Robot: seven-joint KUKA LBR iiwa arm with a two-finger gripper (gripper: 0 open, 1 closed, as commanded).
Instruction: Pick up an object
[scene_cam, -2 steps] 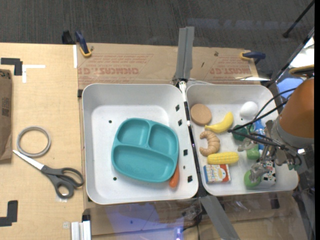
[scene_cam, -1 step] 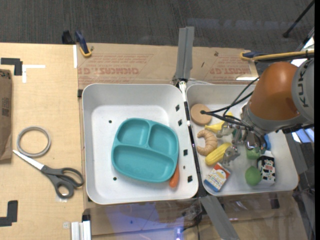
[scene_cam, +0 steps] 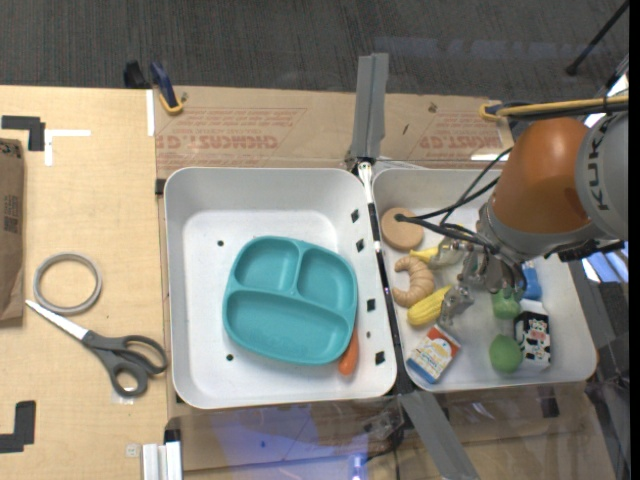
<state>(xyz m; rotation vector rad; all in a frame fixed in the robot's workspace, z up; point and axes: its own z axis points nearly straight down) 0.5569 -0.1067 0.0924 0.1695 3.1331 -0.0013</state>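
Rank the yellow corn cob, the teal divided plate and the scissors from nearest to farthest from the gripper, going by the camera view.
From the gripper:
1. Yellow corn cob, right bin, just beside the gripper toward the bin divider.
2. Teal divided plate, in the middle of the left bin.
3. Scissors, on the wooden bench outside the bins, far left.

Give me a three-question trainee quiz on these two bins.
1. True or false: the teal plate lies in the left bin.
2. Which lies nearest the gripper? A. scissors B. croissant C. tape roll
3. Fill in: the orange carrot lies against the plate's ____ corner.

Key: 1 true; 2 B; 3 lower right (as seen in the camera view).
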